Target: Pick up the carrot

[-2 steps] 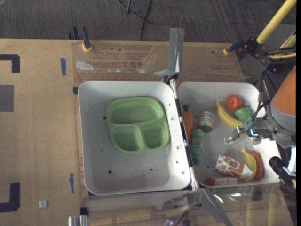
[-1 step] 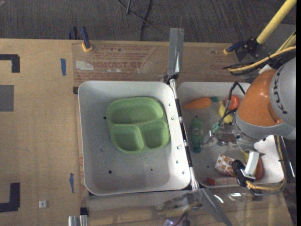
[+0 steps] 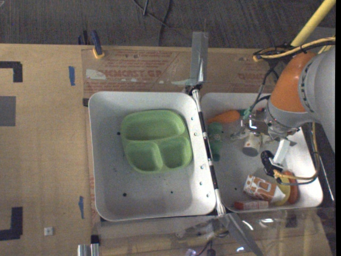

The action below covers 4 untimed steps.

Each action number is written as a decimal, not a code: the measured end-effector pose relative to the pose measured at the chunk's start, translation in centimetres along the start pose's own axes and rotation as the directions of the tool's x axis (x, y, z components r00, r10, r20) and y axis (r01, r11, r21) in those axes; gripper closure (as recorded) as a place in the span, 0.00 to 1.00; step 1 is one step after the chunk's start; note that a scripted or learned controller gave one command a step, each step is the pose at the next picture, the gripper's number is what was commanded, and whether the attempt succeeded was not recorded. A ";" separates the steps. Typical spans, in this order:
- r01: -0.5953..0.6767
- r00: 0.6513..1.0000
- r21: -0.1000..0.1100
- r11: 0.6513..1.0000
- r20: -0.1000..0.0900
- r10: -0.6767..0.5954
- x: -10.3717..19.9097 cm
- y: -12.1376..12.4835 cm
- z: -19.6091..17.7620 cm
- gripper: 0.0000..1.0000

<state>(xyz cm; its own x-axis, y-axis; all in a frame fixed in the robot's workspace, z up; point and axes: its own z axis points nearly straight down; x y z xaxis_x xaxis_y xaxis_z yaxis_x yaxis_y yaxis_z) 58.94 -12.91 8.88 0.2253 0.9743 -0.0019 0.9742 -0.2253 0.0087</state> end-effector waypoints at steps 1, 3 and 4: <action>-0.259 0.966 0.076 0.963 0.018 0.258 -0.1 6.6 -0.9 0.00; -0.475 0.880 0.045 0.879 0.044 0.474 3.2 6.0 0.0 0.00; -0.469 0.883 0.030 0.882 0.021 0.469 4.1 6.4 -1.0 1.00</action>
